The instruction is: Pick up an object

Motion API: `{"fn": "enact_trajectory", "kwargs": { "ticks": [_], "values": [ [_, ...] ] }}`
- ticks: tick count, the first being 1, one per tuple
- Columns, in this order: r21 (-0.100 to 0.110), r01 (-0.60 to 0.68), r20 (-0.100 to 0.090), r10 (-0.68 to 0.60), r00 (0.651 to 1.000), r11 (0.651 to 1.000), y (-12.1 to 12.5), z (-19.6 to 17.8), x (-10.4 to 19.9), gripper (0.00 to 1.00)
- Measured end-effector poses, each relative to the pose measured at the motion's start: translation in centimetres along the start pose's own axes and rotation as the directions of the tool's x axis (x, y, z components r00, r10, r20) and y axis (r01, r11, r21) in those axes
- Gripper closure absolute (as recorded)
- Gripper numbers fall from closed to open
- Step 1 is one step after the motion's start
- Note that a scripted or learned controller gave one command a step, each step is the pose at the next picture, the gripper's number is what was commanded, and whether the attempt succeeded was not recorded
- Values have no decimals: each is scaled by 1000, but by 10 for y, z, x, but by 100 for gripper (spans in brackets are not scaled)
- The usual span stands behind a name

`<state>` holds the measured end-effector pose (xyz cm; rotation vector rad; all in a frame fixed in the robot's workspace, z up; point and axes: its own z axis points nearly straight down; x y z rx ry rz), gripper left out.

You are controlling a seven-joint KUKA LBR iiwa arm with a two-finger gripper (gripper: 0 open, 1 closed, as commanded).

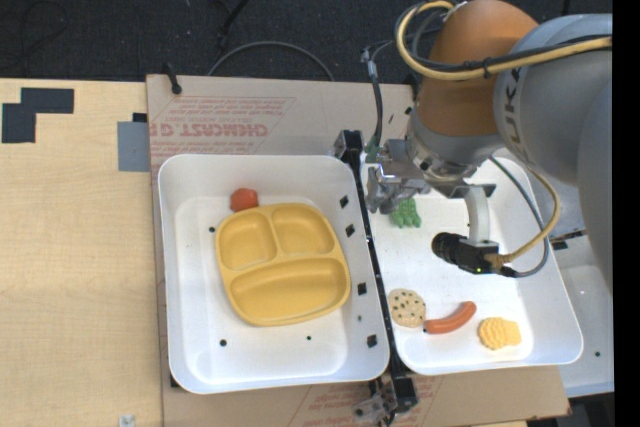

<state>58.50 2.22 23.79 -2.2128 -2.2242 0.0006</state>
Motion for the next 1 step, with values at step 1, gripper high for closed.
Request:
{"fn": "enact_trajectory", "kwargs": {
  "ticks": [1],
  "values": [
    [0, -1, 2, 1, 1000, 1000, 9, 5, 47, 100]
  ]
}}
